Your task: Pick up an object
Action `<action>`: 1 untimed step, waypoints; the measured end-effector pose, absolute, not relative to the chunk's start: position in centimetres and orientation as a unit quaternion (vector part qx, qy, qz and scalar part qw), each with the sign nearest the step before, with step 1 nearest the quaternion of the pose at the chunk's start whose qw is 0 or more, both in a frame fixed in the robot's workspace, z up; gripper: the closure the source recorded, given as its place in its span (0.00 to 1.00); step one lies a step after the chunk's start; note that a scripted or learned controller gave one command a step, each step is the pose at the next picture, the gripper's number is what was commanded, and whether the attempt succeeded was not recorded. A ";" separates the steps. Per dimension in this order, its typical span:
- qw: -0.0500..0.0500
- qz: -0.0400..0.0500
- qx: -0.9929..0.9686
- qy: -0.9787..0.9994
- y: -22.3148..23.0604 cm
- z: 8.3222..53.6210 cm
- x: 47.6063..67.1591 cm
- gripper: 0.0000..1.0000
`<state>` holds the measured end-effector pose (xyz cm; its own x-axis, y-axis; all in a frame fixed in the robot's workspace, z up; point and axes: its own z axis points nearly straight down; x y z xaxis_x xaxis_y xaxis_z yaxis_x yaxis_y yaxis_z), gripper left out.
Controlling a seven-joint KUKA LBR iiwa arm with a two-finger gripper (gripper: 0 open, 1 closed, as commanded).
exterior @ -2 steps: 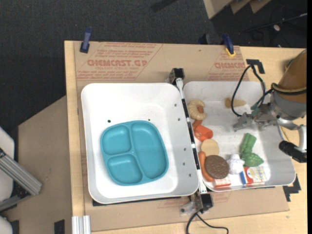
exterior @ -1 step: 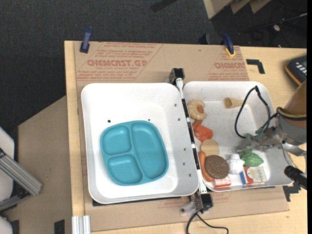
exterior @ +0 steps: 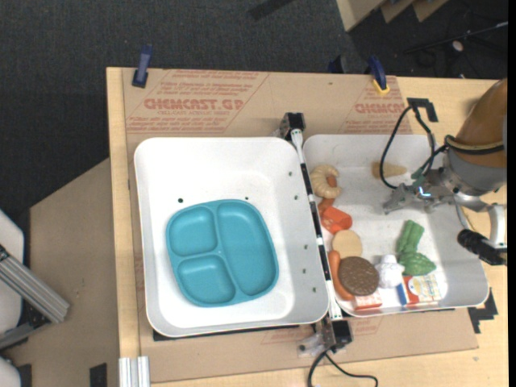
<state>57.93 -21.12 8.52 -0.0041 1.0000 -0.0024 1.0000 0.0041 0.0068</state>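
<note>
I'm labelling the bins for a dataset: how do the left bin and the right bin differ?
The left bin holds one teal divided tray; the right bin holds several small toy foods, among them a brown patty and a green vegetable. The claw is over the right bin, not the left. Both bins are shallow and white.

Toys (exterior: pixel 363 272) crowd the right bin's (exterior: pixel 451 156) near half; its far half lies open.

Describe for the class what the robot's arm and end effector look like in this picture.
The arm is grey with an orange-brown band above the wrist. A black cable loops from it. The end effector is dark grey metal, with a small blue-lit spot.
</note>
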 end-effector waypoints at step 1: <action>-0.004 -0.001 0.708 0.706 -20.3 8.4 51.4 0.00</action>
<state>51.41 -20.30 8.41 0.0019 1.0000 0.0036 1.0000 -0.0019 -0.0073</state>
